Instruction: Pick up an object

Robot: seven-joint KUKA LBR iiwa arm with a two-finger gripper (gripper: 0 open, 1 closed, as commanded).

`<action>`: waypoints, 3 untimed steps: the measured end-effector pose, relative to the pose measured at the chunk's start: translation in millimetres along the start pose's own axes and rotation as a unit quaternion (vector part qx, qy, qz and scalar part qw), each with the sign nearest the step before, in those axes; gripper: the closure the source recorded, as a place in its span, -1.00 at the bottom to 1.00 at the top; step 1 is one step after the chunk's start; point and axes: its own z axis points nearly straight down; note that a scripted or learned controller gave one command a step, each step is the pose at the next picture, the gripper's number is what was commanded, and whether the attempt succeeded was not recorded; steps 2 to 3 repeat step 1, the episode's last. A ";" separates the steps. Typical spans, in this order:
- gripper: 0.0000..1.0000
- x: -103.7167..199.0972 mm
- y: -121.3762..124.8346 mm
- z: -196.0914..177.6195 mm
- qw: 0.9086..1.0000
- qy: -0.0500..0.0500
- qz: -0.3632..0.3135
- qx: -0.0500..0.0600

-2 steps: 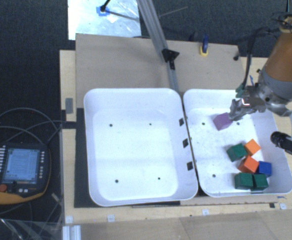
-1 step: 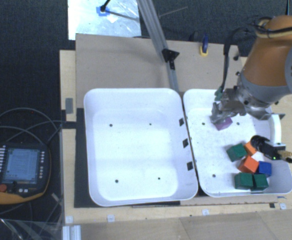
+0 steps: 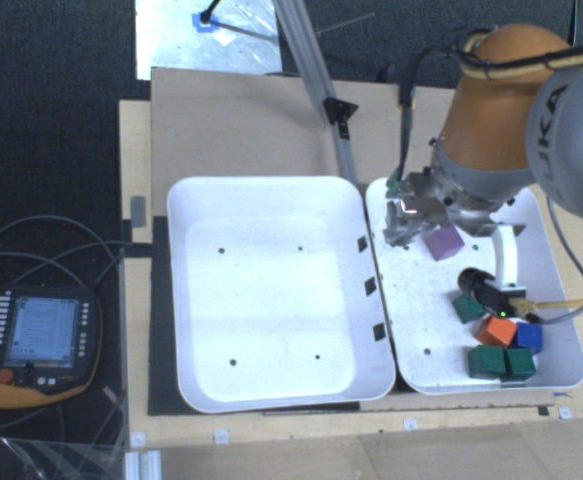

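The grey arm [image 3: 571,138] w/ its orange band [image 3: 496,78] reaches in from the view's right and hangs over the right-hand bin [image 3: 421,308], above that bin's upper-left part. The end effector [image 3: 403,220] sits close to the bin wall that borders the left-hand bin [image 3: 261,308]. Whether it's spread or pressed together can't be told from this angle, as the wrist covers much of it. A purple block [image 3: 443,241] lies tilted just beside the end effector, on its lower-right side; can't tell if the two touch, or if anything is pinched. The other pick candidates are bunched in the same bin's lower-right corner, well apart from the end effector: a dark green block [image 3: 468,308], an orange block [image 3: 498,330] touching it, a blue block [image 3: 529,338] right next to the orange one, then a green block [image 3: 486,362] and a second green block [image 3: 518,365] side by side vs. the front wall. Both bins rest on a tan surface [image 3: 241,128]. Off the surface, at the view's left, a teach pendant [image 3: 36,343] lies w/ its screen lit and cables looped around it.
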 end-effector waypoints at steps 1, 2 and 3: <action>1.00 50.7 1.4 20.5 1.000 0.000 0.000 0.002; 1.00 50.7 1.4 20.5 1.000 0.000 0.000 0.002; 1.00 50.7 1.4 20.5 1.000 0.000 0.000 0.002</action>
